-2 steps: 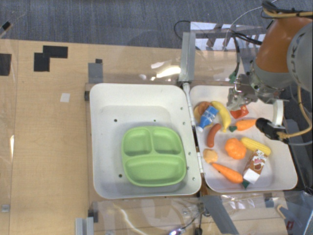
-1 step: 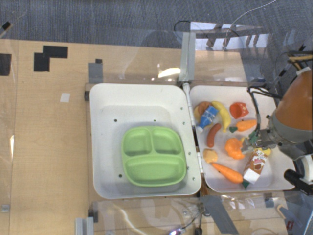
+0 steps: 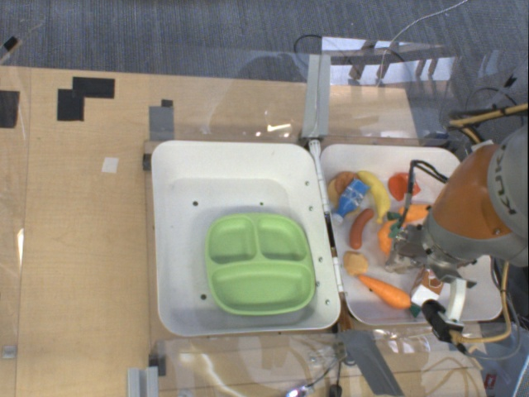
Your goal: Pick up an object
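The gripper is lowered into the right bin, among the toy foods; whether it is open or closed cannot be told, and nothing is seen held by it. Relative to the gripper, a carrot lies just below, a sausage to the left, a banana and a blue packet up and to the left. A green divided tray rests in the left bin, well left of the gripper.
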Motion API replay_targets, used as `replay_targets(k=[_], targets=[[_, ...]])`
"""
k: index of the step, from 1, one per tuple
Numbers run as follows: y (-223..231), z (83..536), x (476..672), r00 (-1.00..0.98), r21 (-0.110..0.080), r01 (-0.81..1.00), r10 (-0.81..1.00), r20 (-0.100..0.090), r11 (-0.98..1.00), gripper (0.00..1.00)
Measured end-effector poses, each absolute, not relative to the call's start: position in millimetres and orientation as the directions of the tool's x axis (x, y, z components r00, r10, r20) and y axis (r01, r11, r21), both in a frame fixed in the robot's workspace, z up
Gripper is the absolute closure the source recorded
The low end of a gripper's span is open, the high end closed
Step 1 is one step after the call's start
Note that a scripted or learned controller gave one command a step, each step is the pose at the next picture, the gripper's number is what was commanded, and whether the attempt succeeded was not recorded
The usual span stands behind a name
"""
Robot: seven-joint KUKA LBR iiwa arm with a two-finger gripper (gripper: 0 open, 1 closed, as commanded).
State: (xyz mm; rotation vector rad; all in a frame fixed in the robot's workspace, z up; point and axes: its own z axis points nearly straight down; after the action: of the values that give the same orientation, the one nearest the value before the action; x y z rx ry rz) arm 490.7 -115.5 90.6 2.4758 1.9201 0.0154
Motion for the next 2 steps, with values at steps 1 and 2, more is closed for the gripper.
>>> replay_targets(k=[1, 2], targets=[[-87, 91, 551.6, 0.143, 0.016, 0.990, 0.990, -0.001, -0.143, 1.00], [-70, 186, 526.6, 0.139, 0.005, 0.990, 0.990, 0.001, -0.139, 1.00]])
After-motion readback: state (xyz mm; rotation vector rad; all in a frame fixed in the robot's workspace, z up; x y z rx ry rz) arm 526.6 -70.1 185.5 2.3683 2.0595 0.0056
